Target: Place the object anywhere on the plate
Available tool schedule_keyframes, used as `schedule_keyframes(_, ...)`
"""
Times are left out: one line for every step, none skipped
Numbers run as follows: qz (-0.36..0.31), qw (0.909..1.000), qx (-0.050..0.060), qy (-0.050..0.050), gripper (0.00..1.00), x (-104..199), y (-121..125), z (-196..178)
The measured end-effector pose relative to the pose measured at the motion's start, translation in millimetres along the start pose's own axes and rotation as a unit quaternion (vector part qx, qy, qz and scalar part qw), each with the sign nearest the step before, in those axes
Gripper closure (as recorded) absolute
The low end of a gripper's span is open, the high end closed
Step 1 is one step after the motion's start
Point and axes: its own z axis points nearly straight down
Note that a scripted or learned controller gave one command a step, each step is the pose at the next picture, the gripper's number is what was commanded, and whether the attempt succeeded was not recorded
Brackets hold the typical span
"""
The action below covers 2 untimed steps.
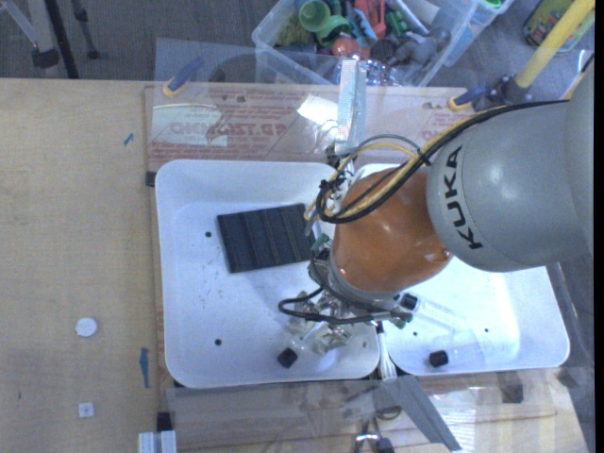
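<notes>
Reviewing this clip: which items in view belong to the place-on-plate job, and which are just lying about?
Job:
- gripper, low over the left bin
- dark ribbed plate in that bin
- small black object near the gripper

Lying about:
- small black piece in the right bin
- clear toy tub behind the bench

arm (510,196): grey, black KUKA lettering | orange wrist band | yellow-black cables | gripper blurred, perhaps metallic

"KUKA" reads on the grey arm (510,196)
</notes>
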Motion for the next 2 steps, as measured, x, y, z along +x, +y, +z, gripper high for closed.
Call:
schedule_keyframes(0.048,0.9988,-0.002,0.005,1.00,-68.3,65.1,-52.5)
schedule_keyframes(0.332,0.9434,0.001,0.005,1.00,-84.6,83.3,0.9)
